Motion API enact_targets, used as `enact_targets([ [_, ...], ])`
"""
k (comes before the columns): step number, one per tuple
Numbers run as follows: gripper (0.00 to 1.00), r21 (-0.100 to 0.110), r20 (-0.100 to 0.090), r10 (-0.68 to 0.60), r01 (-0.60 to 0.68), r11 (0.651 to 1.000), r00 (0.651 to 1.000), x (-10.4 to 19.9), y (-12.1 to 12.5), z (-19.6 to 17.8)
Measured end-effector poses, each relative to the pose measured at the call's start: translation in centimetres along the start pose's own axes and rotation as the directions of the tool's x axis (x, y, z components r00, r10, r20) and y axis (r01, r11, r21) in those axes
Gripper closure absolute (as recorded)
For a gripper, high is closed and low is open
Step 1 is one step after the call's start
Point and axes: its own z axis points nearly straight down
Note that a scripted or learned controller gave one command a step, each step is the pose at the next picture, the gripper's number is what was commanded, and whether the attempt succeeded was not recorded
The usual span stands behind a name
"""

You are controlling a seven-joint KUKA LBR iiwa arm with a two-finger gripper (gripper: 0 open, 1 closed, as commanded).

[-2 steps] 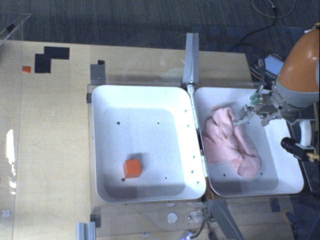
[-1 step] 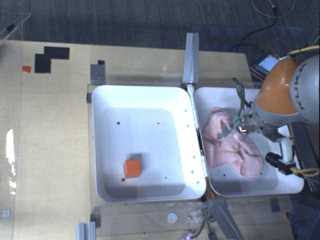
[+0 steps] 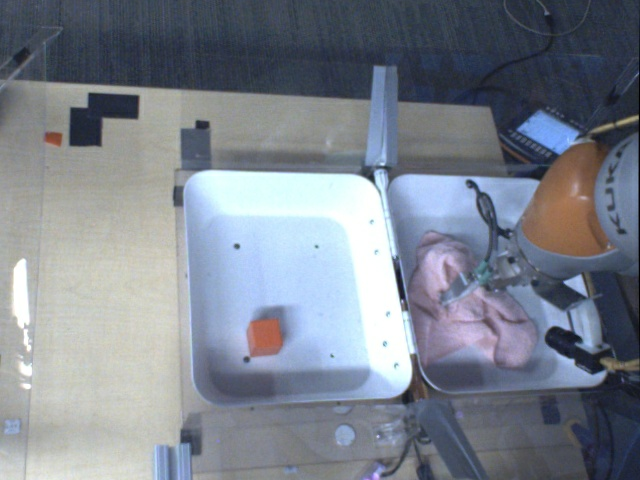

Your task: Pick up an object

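Gripper (image 3: 468, 286), right of frame: over pink cloth (image 3: 465, 308) in right bin (image 3: 440, 193); fingers' state unclear. Risk: limp fabric slipping free.

Two shallow white bins side by side on the bench (image 3: 110, 298): left bin (image 3: 200, 298), right bin (image 3: 440, 200). One orange block (image 3: 265, 337) in the left. One crumpled pink cloth (image 3: 465, 303) in the right.

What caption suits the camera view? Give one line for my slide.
Pincer poised over pink cloth in right bin; orange block sits in left bin.
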Motion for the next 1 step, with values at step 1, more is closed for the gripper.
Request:
enact_targets([
  [1,0.0,-0.002,0.002,0.142,-0.142,0.99,0.99,1.82,-1.65,-0.03],
])
